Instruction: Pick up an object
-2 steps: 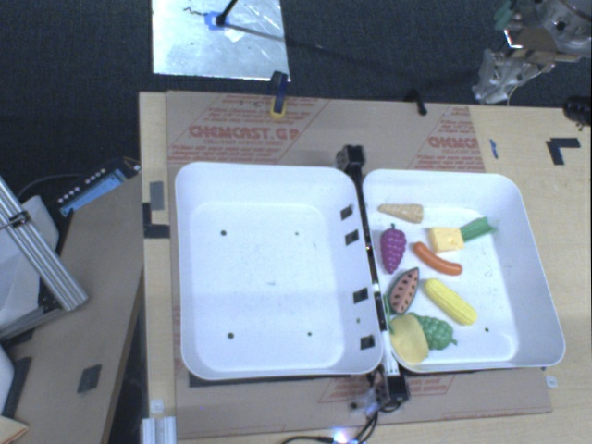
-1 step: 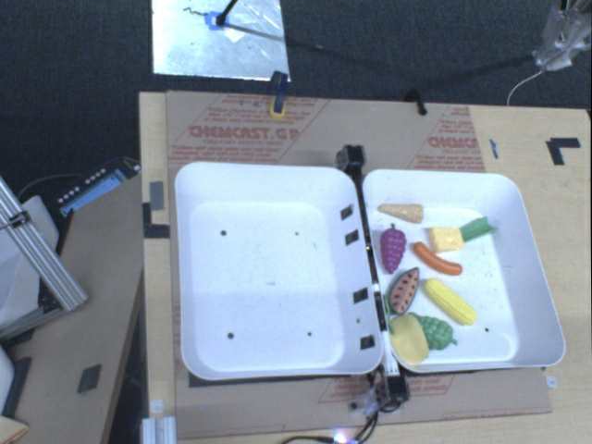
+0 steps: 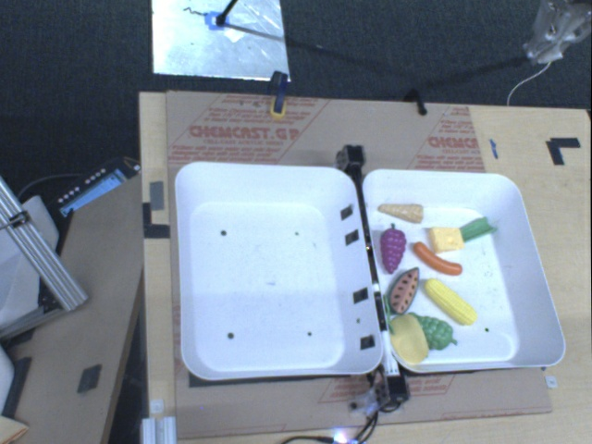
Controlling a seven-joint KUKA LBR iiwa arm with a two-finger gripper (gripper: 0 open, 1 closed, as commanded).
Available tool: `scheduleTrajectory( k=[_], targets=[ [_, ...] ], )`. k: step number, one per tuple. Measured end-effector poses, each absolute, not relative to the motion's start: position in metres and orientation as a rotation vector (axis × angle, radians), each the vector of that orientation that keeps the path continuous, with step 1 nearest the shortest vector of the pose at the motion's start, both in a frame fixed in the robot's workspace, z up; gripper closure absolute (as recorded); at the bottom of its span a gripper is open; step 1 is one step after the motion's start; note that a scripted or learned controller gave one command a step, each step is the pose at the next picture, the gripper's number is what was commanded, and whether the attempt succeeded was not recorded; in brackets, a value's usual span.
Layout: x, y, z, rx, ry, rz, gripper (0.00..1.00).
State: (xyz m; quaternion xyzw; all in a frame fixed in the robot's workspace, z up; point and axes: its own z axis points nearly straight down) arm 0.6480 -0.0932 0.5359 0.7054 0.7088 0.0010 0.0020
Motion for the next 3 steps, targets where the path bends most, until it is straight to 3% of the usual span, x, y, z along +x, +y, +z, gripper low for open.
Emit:
scheduleTrajectory(
  k=[1,3],
  targets=[
    [0.669,-0.085,0.531,2.212,2.226,0.002,1.0],
    [0.668,-0.069,0.536,2.215,2.224,0.003,1.0]
  ],
)
